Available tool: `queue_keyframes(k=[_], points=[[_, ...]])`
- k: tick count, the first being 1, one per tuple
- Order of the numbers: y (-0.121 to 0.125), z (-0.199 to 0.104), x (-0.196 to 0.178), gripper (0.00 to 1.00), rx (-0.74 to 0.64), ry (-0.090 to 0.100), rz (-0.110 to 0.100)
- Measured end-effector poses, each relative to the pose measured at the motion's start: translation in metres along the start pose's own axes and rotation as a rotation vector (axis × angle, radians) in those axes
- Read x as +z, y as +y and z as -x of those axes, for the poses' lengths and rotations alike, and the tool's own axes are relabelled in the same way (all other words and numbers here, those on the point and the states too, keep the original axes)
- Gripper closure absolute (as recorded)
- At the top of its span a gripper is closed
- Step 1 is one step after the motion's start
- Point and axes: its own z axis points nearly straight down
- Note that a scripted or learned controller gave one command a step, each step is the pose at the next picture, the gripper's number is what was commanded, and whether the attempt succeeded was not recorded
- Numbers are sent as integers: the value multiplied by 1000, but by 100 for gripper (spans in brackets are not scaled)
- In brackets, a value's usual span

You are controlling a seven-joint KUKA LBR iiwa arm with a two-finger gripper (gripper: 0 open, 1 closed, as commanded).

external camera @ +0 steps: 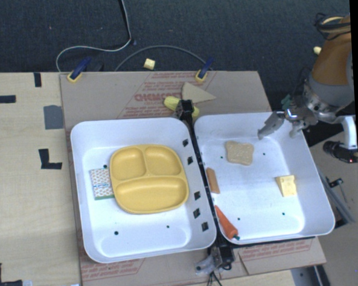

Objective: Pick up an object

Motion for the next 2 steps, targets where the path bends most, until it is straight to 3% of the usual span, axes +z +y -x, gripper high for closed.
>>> queue_keyframes(k=[1,2], points=[[8,-46,122,0,-3,-3,3],[55,1,-17,0,0,-7,17]])
